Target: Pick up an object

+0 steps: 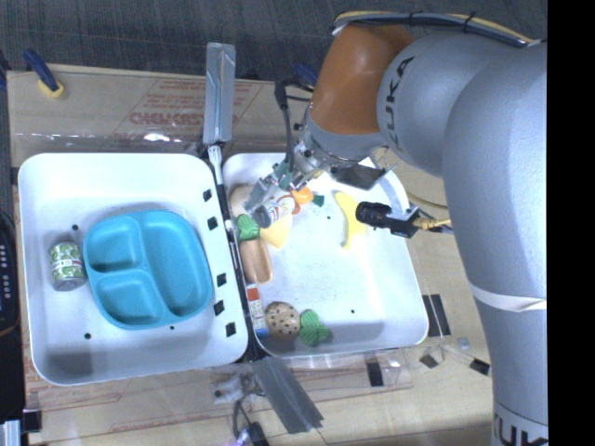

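From where I sit, the pick looks to be at the reach-in stage, not finished: my gripper (pixel 275 196) is down low in the far left corner of the right bin (pixel 395 286), buried in a small heap of toys, and nothing has come clear of the bin floor that I can see. Its tip sits right against an orange piece (pixel 301 196) and a pale yellow wedge (pixel 274 236), with a green piece (pixel 246 226) and a tan, bread-like roll (pixel 254 258) just beside it along the bin's left wall. I cannot tell whether the fingers are apart or together; the metal at the tip blurs into the clutter, and I see no object plainly sitting between them, so I won't count anything as grasped. A yellow banana (pixel 347 217) lies apart toward the middle of the same bin, and a speckled cookie (pixel 282 320) and a green leafy toy (pixel 313 327) rest near the front wall, untouched. The left bin (pixel 56 175) holds a blue divided plate (pixel 144 268) and a small can (pixel 66 264) touching its left side, well away from the arm. My judgement: closing on something, confirming the grip and lifting all remain.
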Available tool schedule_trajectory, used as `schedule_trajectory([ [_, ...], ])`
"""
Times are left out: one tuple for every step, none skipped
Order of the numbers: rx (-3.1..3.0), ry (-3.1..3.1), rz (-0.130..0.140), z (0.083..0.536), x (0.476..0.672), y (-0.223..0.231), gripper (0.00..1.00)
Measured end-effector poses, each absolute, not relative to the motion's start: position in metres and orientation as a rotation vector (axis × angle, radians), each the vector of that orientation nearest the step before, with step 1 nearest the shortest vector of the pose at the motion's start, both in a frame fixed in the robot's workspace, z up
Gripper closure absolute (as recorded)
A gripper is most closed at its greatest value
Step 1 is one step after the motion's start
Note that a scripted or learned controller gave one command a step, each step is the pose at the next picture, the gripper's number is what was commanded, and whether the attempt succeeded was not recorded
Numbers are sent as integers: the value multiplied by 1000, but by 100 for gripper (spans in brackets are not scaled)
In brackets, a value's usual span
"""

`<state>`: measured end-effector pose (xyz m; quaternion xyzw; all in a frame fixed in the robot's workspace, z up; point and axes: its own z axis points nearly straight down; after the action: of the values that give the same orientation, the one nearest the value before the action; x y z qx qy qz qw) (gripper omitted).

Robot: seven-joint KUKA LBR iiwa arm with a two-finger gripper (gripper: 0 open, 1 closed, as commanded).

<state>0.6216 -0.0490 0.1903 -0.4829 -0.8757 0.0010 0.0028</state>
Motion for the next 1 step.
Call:
schedule_trajectory([
  [-1634, -2680, 6, 151, 647, -118, 100],
])
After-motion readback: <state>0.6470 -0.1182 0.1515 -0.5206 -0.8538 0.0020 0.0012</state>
